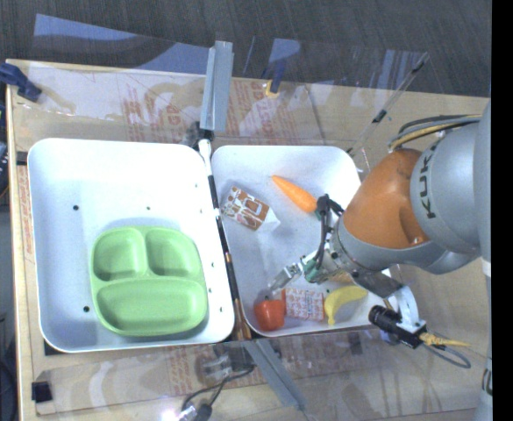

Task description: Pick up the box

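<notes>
Tabletop [107,95]: two shallow white bins are carried side by side.

Left bin [54,200]: a green divided tray [149,281] is lodged toward the bin's near edge.

Right bin [256,160]: a red-and-white box [245,207] lies tilted near the bin's left wall, toward the far edge. An orange carrot [294,194] is laid just right of it. Along the near edge a red tomato [270,314], a small patterned packet [304,303] and a yellow banana [344,302] are ranged in a row.

Hand [298,270]: poised low over the near-edge row, apart from the box; whether released or clenched cannot be told. Nothing is seen grasped.
</notes>
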### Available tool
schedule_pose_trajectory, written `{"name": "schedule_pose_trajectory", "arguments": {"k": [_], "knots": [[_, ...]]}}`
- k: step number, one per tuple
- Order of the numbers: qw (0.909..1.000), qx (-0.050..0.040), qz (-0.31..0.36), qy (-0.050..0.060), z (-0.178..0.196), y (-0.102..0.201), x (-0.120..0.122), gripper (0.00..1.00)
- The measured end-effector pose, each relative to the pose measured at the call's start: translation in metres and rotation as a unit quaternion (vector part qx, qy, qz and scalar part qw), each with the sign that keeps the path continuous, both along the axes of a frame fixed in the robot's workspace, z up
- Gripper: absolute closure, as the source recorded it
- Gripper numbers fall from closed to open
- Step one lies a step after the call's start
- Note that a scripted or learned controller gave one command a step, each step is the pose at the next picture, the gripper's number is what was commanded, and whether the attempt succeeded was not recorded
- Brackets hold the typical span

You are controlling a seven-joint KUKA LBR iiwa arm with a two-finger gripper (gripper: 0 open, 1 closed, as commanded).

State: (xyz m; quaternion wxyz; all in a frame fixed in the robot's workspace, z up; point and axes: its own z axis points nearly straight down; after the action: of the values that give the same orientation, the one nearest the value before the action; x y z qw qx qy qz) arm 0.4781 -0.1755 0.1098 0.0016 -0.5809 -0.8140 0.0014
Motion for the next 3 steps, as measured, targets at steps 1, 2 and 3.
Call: {"name": "schedule_pose_trajectory", "arguments": {"k": [1,2,3], "knots": [[0.9998,0.0017,0.018,0.000,-0.0186,-0.0066,-0.0016,0.00],[0.9998,0.0015,0.021,0.000,-0.0087,-0.0066,-0.0011,1.00],[0.9998,0.0013,0.021,0.001,-0.0087,-0.0067,-0.0011,0.00]]}}
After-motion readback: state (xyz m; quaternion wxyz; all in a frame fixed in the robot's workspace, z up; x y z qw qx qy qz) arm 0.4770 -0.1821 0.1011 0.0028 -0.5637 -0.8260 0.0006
